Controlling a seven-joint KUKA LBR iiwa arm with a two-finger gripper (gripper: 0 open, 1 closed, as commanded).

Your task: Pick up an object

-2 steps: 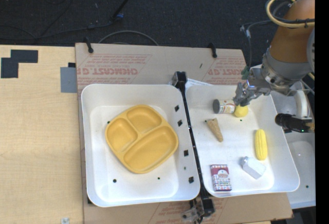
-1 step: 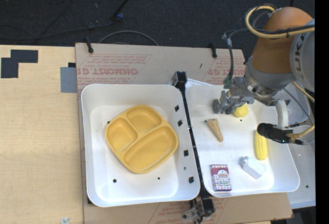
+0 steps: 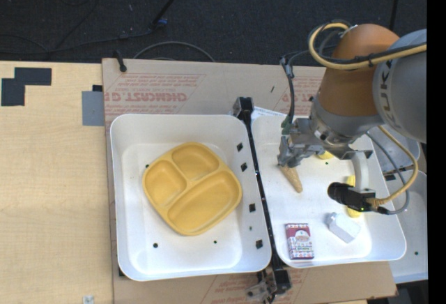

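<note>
Yellow divided plate in left bin

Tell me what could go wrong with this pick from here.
1. The hand sits at the upper end of the slim tan cone; an end grasp may let it tip or slip.
2. It works near the right bin's left wall by the divider, so a low move could catch there.

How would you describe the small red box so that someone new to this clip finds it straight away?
Start at the right-hand white bin, the one the arm reaches into, not the bin with the yellow divided plate. Go to its near edge, by the black divider between the bins: the small red box lies flat there. It is the only red item, left of a small white block.
</note>
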